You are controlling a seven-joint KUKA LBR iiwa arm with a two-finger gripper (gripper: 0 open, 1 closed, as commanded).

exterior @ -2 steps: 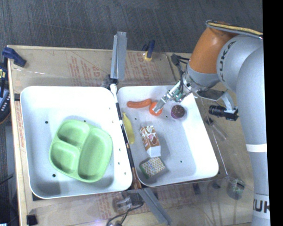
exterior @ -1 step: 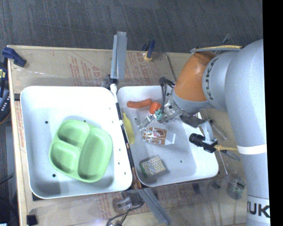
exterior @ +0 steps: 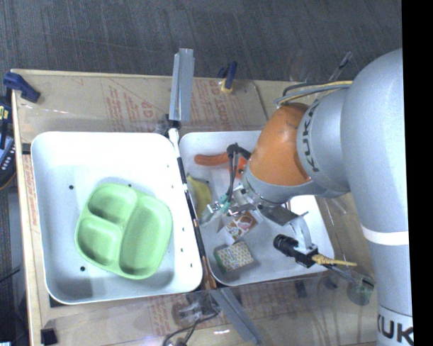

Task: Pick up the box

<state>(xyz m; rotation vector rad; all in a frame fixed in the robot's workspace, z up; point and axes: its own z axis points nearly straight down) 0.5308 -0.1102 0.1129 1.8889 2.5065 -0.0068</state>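
Observation:
A small box [exterior: 241,224] with brown, red and white print lies tilted in the middle of the right bin [exterior: 277,273]. My gripper [exterior: 225,204] hangs low over that bin, just above and to the left of the box, very close to it. The view does not show the box held. The orange and grey wrist covers the bin's upper right part.
A patterned tan block [exterior: 235,257] lies near the right bin's front edge. An orange stick-shaped thing [exterior: 212,160] lies at its back, and a yellow thing [exterior: 199,193] along its left wall. The left bin [exterior: 53,157] holds a green divided plate [exterior: 124,231].

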